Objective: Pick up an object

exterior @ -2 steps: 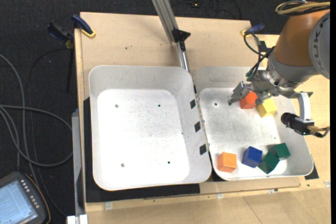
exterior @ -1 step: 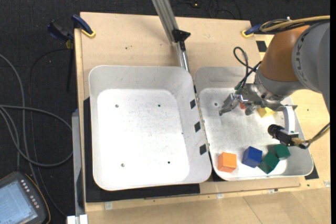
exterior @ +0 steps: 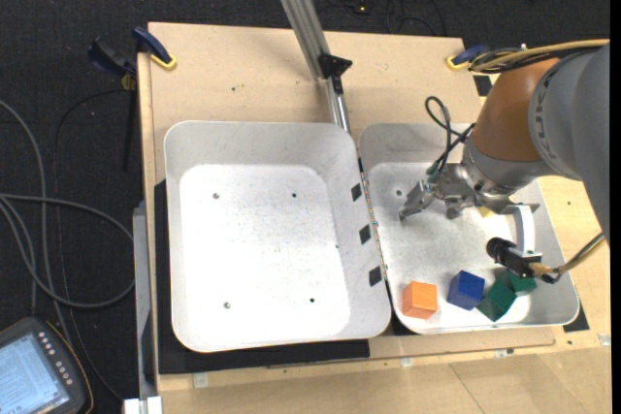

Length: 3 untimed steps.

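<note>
An orange block (exterior: 420,299), a blue block (exterior: 467,289) and a green block (exterior: 500,297) lie in a row along the near edge of the right bin (exterior: 388,150). My gripper (exterior: 428,201) hangs over the middle of that bin, well up and left of the blocks. Its fingers spread apart with nothing between them. The grey arm with its orange band comes in from the right.
The left bin (exterior: 254,230) sits beside the right one, sharing a dividing rim. A metal pole (exterior: 299,5) slants from the top down to the bins' junction. Cables trail from the wrist over the right bin. Clamps hold the board corners.
</note>
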Available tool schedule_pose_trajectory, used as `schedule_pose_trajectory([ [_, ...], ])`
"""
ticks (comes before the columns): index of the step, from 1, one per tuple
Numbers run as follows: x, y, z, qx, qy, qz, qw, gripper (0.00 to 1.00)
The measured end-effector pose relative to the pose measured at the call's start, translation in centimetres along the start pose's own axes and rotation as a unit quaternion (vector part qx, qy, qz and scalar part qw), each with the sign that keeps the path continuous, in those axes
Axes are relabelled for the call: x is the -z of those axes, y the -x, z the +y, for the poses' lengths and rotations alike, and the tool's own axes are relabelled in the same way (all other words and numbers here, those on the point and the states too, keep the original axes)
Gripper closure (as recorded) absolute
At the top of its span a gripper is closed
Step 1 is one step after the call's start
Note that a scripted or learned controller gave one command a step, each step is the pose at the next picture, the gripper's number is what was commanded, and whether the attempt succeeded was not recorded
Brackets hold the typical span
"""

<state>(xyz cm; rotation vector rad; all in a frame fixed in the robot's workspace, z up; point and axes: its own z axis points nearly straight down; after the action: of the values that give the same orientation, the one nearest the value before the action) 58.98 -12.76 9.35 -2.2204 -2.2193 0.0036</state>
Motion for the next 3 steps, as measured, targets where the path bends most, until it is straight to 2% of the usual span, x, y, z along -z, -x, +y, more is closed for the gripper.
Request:
schedule_pose_trajectory([
  [1,1.2,0.1,0.1,-0.001,0.002,0.0,1.0,1.0],
  [2,7.4,0.5,0.9,0.001,0.005,-0.001,1.0,1.0],
  [3,11.8,0.7,1.5,0.001,0.005,-0.001,1.0,1.0],
])
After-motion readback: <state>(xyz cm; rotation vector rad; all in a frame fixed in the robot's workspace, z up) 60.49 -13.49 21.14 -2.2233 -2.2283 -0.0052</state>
